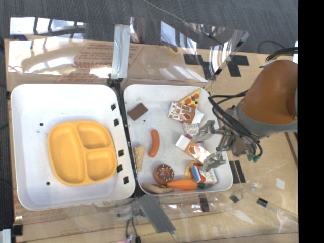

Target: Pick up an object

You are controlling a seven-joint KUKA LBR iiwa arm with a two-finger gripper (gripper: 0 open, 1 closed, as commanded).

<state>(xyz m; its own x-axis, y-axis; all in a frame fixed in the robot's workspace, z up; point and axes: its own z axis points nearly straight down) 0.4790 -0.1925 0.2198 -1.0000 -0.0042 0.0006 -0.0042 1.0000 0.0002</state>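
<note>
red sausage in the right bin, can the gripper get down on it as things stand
Probably yes. The red sausage lies alone on bare bin floor, with nothing touching it, and the gripper hovers over the same right white bin.

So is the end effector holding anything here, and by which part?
Nothing is held: the end effector is open above the small packets in the right bin.

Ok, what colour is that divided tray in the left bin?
Yellow-orange all over; the divided tray shows plainly in the camera view, lying in the white left bin.
</note>
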